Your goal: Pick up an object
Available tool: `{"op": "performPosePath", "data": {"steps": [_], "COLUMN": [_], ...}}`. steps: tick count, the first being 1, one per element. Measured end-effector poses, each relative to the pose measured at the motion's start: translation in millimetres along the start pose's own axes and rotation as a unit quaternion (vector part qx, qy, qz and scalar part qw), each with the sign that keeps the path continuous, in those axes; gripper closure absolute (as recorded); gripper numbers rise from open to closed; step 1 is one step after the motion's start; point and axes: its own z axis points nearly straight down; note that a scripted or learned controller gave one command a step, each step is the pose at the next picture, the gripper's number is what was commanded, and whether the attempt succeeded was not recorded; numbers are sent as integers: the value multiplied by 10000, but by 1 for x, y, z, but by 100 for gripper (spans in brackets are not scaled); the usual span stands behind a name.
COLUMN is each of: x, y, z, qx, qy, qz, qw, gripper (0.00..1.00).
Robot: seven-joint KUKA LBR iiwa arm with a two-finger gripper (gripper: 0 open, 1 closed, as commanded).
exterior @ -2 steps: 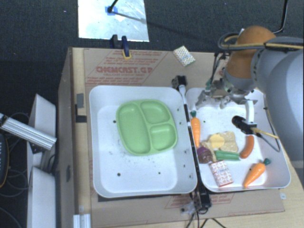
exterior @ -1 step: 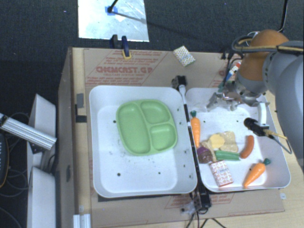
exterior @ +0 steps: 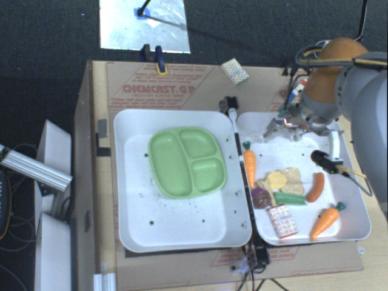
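Gripper (exterior: 290, 126) hovers over the far edge of the right bin (exterior: 351, 226); whether its claw is open is unclear.

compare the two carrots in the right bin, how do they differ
The carrot by the divider lies nearly straight up and down the view, leaf end at the top; the carrot in the near right corner lies on a slant, leaf end up to the right. The divider carrot looks slimmer, the corner carrot stubbier. Both are orange with green tops and lie in the right bin.
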Motion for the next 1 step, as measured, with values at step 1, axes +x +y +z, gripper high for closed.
{"op": "performPosePath", "data": {"steps": [1], "x": [20], "y": [0], "z": [0], "qx": [1], "qy": [3], "qz": [-5], "qw": [10000], "gripper": [0]}}
